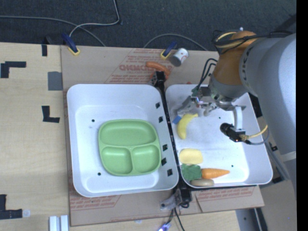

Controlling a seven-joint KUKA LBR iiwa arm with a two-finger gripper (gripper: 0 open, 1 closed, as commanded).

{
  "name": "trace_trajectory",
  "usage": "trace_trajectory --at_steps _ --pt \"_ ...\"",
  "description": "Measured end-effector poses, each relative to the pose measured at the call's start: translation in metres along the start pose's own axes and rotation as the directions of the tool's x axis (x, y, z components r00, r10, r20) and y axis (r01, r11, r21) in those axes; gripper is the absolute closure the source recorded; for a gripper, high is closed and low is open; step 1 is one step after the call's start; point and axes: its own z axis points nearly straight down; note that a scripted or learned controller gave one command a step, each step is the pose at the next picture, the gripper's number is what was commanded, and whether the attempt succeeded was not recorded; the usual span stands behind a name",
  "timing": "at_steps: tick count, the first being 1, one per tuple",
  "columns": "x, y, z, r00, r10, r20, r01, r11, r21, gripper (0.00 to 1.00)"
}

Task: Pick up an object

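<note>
Banana point(184, 125), gripper point(198, 107) low just above it

My own arm point(269, 61) ran off the right edge and covered the far right corner of the right bin point(250, 172). My claw point(201, 103) sat low over that bin, too small and cluttered to tell how its fingers stood. The banana point(185, 125) had its upper end tucked under the claw. The beige thing point(202, 182) by the carrot point(214, 173) was too small to name.
</note>
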Motion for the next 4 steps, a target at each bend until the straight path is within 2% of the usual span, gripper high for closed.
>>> trace_trajectory --at_steps 2,3,4 --pt "0.000 0.000 0.000 1.000 0.000 0.000 0.000 1.000 0.000 0.00" --pt "-0.006 0.013 0.002 1.000 0.000 0.000 0.000 1.000 -0.007 0.00" --pt "-0.042 0.038 -0.010 1.000 0.001 0.001 -0.001 1.000 0.016 0.00"
